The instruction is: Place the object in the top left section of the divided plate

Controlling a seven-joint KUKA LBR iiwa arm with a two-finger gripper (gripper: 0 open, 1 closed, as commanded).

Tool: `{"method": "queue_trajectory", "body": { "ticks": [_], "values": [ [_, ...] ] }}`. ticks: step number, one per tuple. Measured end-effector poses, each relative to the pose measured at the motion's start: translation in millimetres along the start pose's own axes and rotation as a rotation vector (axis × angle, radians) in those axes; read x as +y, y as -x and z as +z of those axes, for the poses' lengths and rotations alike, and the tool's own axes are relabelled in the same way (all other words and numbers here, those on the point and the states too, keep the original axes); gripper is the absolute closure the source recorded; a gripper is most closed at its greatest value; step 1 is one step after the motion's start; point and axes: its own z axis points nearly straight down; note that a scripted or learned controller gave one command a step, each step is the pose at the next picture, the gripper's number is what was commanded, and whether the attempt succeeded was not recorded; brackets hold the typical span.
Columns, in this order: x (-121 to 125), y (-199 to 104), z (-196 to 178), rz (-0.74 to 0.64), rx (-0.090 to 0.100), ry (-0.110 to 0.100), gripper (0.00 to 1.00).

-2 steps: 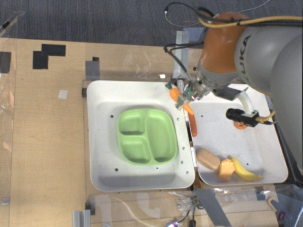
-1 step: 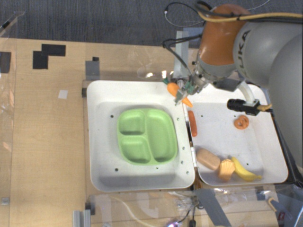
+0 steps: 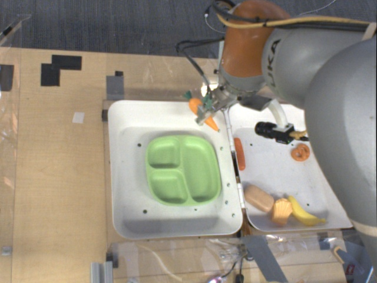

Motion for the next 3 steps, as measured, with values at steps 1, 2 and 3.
{"method": "queue_trajectory", "body": {
  "ticks": [1,2,3],
  "values": [
    [52,-48,-18,0.048,0.000,0.000,1.00],
    [57,-57,38,0.205,0.001,-0.001,1.00],
    [72,-79,83,0.139,0.005,-0.005,1.00]
  ]
}}
